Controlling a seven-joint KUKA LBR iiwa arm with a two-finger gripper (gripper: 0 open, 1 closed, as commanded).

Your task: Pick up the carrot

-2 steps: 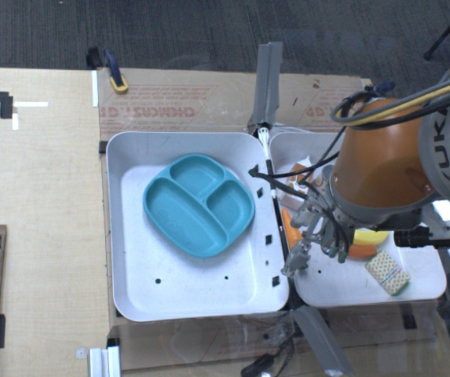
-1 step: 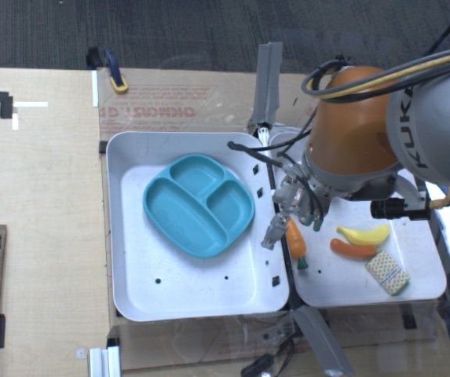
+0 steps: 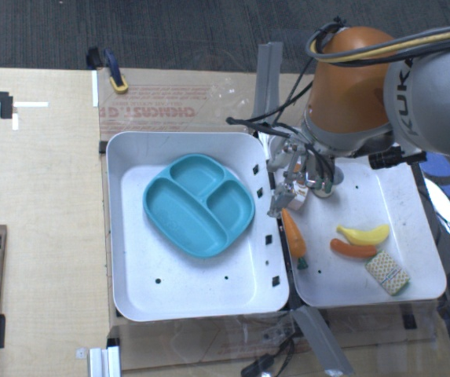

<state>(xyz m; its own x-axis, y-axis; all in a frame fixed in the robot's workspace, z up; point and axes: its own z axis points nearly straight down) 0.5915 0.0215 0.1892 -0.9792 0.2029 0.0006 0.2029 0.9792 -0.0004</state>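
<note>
- The carrot [image 3: 293,236] lies at the right bin's [image 3: 413,289] left wall, green tip toward 5 o'clock, blunt orange end toward 11; its long axis runs nearly up-down.
- Your gripper [image 3: 281,201] hangs just above the blunt end, its fingers spread, pinching nothing.
- I'd say close across the narrow width, mid-body, clear of the wall.

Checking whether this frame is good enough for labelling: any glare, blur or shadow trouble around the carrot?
Camera view: the carrot is sharp and evenly lit, with a soft shadow only; the end effector above it looks slightly blurred and cluttered by cables; bright glare at the right bin's right edge, away from the carrot; the plate is clear and without glare.
</note>
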